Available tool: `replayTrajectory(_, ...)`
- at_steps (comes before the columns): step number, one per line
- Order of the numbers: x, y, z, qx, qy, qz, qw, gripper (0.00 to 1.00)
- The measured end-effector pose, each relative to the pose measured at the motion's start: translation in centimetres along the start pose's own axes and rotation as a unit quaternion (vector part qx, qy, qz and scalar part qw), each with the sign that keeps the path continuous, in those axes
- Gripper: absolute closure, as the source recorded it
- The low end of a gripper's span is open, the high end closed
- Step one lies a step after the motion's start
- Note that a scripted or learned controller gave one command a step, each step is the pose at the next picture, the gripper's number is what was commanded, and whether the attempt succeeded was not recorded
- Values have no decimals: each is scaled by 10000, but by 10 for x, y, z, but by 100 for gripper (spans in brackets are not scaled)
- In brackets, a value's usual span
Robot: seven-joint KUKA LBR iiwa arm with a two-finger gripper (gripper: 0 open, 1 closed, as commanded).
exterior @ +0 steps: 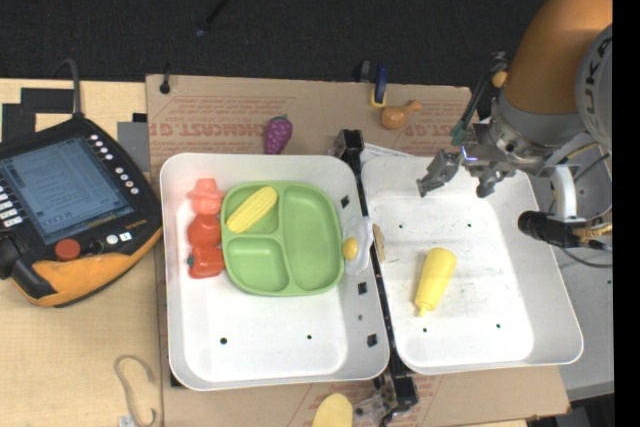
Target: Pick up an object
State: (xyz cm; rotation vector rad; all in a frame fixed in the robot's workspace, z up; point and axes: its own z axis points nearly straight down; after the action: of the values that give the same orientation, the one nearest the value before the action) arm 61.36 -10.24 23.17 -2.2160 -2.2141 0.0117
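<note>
1. Nearest us, at the front edge of the counter (pixel 60 355), we see a yellow rounded object (pixel 333 409) just in front of the seam between the two bins, and a small metal hook (pixel 135 385) lying off to the left.
2. In the right bin (pixel 545 340) we see a yellow mustard bottle (pixel 434 279) lying on its side near the bin's middle, its cap end pointing toward us.
3. In the left bin (pixel 260 345) a green divided plate (pixel 290 240) carries a yellow corn cob (pixel 250 208) in its far-left compartment.
4. A red bottle-shaped toy (pixel 204 230) lies just left of the plate, touching its rim.
5. A small yellow piece (pixel 351 249) sits at the plate's right edge, against the divider between the bins.
6. On the left of the counter a teach pendant (pixel 70 205) rests, well apart from the bins.
7. Above the far side of the right bin we see the end effector (pixel 462 177), its two fingers spread wide and holding nothing, well apart from the mustard bottle.
8. Farthest back, on the cardboard sheet (pixel 220 115), we see a purple grape bunch (pixel 277 133) and an orange duck-like toy (pixel 398 114).
</note>
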Motion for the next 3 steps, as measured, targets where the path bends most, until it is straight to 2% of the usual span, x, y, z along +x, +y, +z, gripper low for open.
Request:
replayTrajectory(1,0,2,-5,-48,-4,-7,10000,0)
replayTrajectory(3,-6,6,118,-24,0,-7,10000,0)
